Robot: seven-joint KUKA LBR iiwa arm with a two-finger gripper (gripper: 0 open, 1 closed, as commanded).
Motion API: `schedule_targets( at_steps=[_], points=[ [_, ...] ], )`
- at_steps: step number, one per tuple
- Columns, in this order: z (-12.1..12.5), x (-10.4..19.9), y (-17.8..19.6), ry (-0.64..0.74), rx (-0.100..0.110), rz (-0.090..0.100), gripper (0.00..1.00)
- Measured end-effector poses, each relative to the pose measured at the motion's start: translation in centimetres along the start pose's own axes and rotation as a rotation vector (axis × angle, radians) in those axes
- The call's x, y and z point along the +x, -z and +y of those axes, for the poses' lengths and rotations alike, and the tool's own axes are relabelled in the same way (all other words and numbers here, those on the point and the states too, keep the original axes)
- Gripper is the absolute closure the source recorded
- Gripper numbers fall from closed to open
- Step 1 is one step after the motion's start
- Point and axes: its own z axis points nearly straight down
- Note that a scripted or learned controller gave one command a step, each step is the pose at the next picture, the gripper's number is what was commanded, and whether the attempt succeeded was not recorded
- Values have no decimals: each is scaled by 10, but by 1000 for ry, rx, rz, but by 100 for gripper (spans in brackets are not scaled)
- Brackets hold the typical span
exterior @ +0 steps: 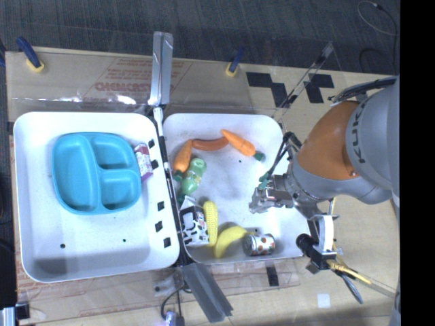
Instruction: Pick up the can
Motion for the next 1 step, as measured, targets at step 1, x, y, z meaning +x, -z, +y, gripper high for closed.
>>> schedule_targets(
  at_steps=[1],
  points=[
    [0,0,9,4,1,0,100]
  ],
)
